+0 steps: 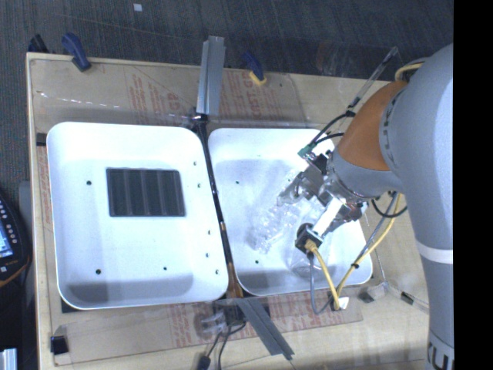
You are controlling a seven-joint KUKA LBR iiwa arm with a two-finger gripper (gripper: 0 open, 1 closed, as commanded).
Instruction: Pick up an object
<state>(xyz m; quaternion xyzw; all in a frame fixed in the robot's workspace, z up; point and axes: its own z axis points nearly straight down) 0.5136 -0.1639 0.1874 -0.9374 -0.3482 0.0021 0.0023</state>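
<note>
A grey robot arm (431, 129) with an orange band above its wrist reaches in from the right over the right bin (239, 160), one of two shallow white bins set side by side on a pale counter (46, 91). Its end effector (308, 182) hangs low over the right half of that bin, at the upper end of a crumpled clear plastic piece (269, 222). Whether the end effector is apart, together or clamped on anything cannot be told, because the wrist and its fittings crowd the spot. The clear plastic piece lies on the bin floor near the middle, stretched on a slant from the end effector down toward the bin's near left. Its see-through body is hard to make out against the white, and whether the two touch cannot be told.

In the left bin (77, 230), a dark ribbed panel (145, 193) lies flat a little above the centre, square to the walls and well apart from the arm. A grey metal bar (209, 75) runs from the counter's far edge to the seam between the bins. Two blue clamps grip that far edge, one at the left corner (75, 52) and one just right of the bar (253, 66). Dark carpet (308, 14) lies beyond the counter.
</note>
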